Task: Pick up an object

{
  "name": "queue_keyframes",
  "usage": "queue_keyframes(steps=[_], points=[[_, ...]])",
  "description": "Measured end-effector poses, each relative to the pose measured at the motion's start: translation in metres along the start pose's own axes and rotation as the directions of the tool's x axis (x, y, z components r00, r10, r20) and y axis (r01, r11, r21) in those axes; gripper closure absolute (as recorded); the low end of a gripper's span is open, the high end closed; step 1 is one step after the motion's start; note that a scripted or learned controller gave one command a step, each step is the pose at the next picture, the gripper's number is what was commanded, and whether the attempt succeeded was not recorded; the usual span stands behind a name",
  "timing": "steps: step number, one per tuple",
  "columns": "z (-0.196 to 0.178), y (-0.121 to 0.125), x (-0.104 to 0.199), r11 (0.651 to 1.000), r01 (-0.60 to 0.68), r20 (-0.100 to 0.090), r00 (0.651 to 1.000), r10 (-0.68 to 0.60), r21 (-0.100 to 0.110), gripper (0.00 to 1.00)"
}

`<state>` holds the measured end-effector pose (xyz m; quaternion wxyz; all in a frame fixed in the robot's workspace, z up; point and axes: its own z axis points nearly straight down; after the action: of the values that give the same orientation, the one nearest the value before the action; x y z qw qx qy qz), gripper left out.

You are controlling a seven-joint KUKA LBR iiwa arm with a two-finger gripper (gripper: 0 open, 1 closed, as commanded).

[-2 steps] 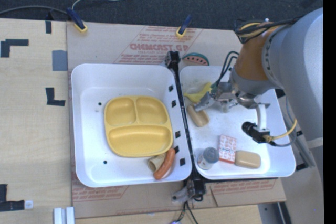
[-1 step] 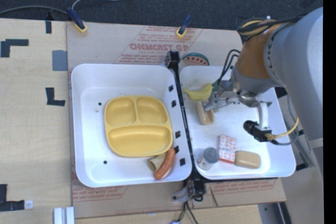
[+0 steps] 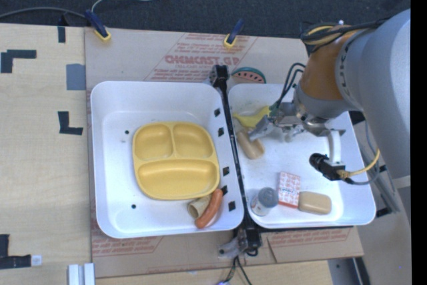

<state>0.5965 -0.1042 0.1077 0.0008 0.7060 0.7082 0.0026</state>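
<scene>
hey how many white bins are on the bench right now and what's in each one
2. The left bin holds a yellow divided plate and a hot dog. The right bin holds several small objects, with the gripper over it.

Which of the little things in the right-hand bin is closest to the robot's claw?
The tan roll-shaped piece, lying just below the gripper. The patterned card, grey cap and tan block sit farther off, along the front wall.

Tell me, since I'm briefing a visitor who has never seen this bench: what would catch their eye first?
Probably the yellow divided plate lying flat in the left bin, with a hot dog by its near right corner. Next, the grey arm with its orange band reaching into the right bin, its claw low over a yellow item and a tan piece near the divider.
</scene>
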Motion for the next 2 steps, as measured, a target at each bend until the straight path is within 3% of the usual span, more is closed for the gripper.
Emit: queue_keyframes(steps=[1,2], points=[[0.0222,0.0668,-0.0198,1.000,0.000,0.003,1.000,0.000,0.004,0.00],[0.0138,0.0641,-0.0208,1.000,0.004,0.006,1.000,-0.004,0.019,1.00]])
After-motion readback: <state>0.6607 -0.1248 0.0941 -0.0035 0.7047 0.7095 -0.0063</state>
